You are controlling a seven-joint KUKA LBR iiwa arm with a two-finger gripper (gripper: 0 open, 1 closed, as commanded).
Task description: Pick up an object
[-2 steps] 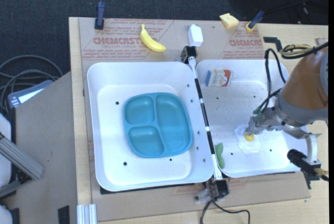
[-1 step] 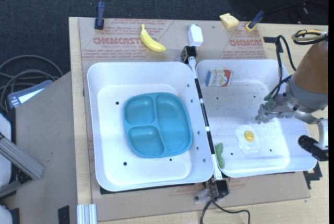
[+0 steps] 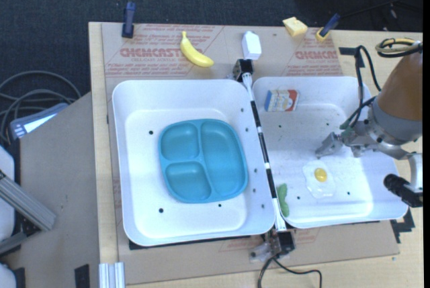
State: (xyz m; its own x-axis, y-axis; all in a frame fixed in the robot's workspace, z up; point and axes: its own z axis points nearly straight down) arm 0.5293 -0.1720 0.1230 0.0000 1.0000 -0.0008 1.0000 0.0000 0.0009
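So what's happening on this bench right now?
A grey robot arm with an orange band reaches in from the right, its gripper low over the right white bin. Just below it lies a toy fried egg; a small red, white and blue carton sits at the bin's far end. A blue divided plate lies in the left white bin. Nothing appears lifted.

Both bins [image 3: 134,105] were white. A blue divided plate [image 3: 201,160] was seen in the left one. A white fried egg [image 3: 320,180] with yellow yolk, a green item [image 3: 283,199] and a white-blue-red carton [image 3: 280,101] were seen in the right. A yellow banana [image 3: 193,52] was seen on brown cardboard [image 3: 154,48] printed red. The arm [image 3: 402,95] was orange and grey.
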